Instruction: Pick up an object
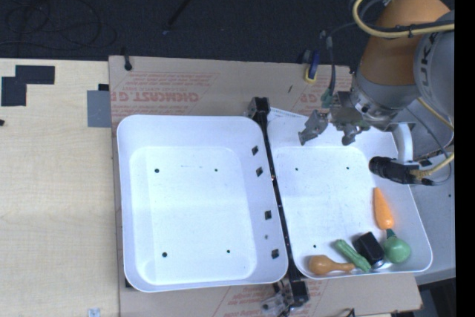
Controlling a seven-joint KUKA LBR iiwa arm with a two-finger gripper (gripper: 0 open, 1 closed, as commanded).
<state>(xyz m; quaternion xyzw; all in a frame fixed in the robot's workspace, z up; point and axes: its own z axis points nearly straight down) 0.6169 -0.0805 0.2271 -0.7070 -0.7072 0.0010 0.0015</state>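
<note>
Right bin (326, 193): smooth white plastic, shallow, rounded corners. Contents crowd its near right corner: tapered orange carrot (383, 210) along the right wall; green round-headed toy (398, 249); black blocky item (369, 247); green stick (351, 254); orange gourd-shaped piece (329, 264) against the near wall. Rest of the floor open. Left bin (189, 204): same make, touching the right bin's left wall. Gripper (332, 129): grey metal, fingers spread, holding nothing, above the right bin's far rim, arm bent in from the right.

two bins side by side; the right bin (326, 189) has several objects (364, 252) in its near right corner.
</note>
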